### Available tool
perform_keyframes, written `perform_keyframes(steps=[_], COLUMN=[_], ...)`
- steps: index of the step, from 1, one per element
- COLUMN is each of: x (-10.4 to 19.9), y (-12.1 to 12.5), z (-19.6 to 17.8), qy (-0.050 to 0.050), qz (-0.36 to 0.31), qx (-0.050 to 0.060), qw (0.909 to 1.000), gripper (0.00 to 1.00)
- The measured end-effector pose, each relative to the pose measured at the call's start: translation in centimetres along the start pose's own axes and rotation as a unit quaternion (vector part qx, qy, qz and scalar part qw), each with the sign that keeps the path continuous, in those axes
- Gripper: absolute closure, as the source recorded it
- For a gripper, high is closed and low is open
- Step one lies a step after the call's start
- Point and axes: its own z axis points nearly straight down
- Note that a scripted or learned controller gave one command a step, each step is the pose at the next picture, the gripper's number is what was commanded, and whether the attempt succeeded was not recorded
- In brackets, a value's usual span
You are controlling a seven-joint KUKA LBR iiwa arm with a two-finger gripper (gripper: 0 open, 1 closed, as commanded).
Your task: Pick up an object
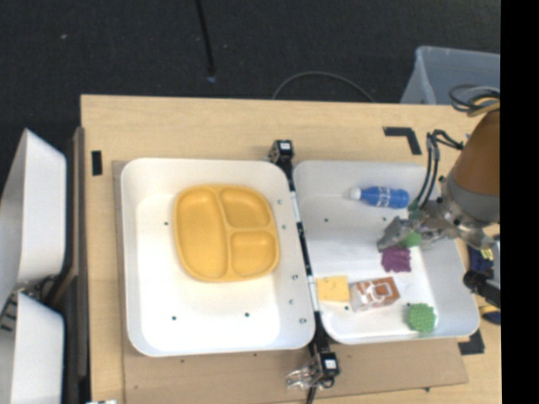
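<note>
Gripper (402,234) hangs low over the right bin (337,183), its grey fingers pointing toward the bin's middle; whether the jaws are apart or together cannot be told from this slant. Just below the fingertips lies a purple knobbly toy (397,260), with a small green piece (413,240) touching the gripper's underside. A blue bottle (381,196) lies on its side nearer the bin's far wall. Toward the near wall sit a yellow block (333,289), a brown-and-white packet (375,293) beside it, and a green spiky ball (420,317) in the corner. The left bin (152,326) holds a yellow divided plate (226,231).
</note>
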Motion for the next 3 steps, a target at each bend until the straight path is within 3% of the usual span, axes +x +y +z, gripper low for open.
perform_keyframes(steps=[1,2,3], x=[-0.3,-0.4,-0.7], y=[0.7,0.8,0.6], z=[4.5,3.1,-1.2], qy=[-0.001,-0.001,0.0], qz=[0.001,0.003,0.002], qx=[-0.002,-0.005,-0.005], qw=[1.0,1.0,1.0], gripper=[0.0,1.0,1.0])
